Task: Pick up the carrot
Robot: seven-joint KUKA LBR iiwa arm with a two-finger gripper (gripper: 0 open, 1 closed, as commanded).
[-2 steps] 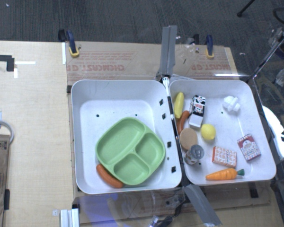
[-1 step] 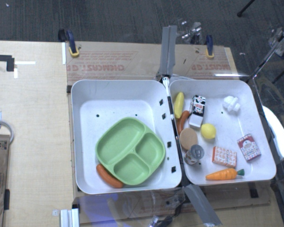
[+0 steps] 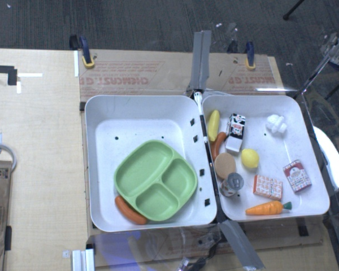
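Observation:
The carrot [image 3: 265, 209] is orange with a small green top pointing right. It lies flat along the near wall of the right bin [image 3: 313, 151], towards the bin's near right corner. Nothing rests on it. An orange patterned packet [image 3: 268, 187] sits just beyond it, and a grey can [image 3: 233, 183] stands to its left.
The right bin also holds a yellow banana [image 3: 213, 125], a milk carton [image 3: 235, 132], a lemon [image 3: 250, 158], a tan disc [image 3: 225, 165], a white lump [image 3: 276, 124] and a red box [image 3: 296, 175]. In the left bin are a green divided plate [image 3: 156, 179] and an orange sausage [image 3: 130, 210].

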